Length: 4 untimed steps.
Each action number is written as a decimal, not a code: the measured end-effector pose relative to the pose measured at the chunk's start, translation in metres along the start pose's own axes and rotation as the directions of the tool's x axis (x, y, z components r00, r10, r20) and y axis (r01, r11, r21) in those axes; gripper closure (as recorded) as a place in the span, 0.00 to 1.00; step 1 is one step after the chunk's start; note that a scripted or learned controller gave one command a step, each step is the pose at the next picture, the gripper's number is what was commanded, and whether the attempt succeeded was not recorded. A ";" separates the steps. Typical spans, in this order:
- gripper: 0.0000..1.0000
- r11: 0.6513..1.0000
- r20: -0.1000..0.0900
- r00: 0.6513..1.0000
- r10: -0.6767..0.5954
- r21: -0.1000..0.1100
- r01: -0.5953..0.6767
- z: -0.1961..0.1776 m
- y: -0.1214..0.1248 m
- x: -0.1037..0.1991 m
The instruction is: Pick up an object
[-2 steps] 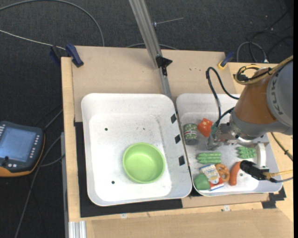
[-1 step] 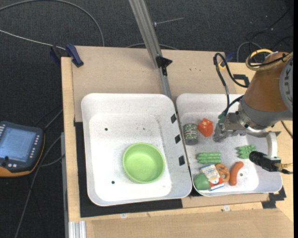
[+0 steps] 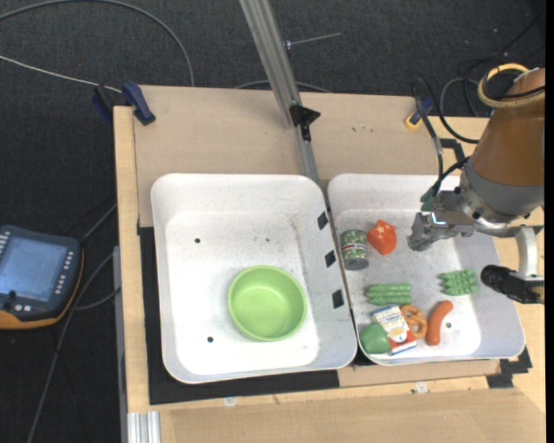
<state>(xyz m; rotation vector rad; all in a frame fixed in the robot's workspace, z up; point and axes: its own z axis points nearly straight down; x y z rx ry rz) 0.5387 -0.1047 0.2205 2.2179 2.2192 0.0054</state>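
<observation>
A robotics lab: a plywood worktop (image 3: pixel 225 130) on dark carpet, cables (image 3: pixel 104 26) trailing at upper left, a teach pendant (image 3: pixel 35 272) at the left edge, and clamps (image 3: pixel 137 102) at the worktop's upper corners.

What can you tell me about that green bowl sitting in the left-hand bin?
The green bowl is a round, lime-green dish that looks like smooth plastic. It stands upright, mouth up, with nothing visible inside it. It rests on the floor of the left white bin, toward the near right part, and touches nothing else. The gripper is over the other bin, well away from it.
</observation>
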 end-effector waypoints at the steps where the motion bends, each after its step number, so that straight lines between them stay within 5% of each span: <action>1: 1.00 1.000 0.000 1.000 -0.003 0.003 0.003 -0.013 0.023 0.047; 4: 1.00 1.000 -0.002 1.000 -0.004 0.003 0.004 -0.018 0.081 0.187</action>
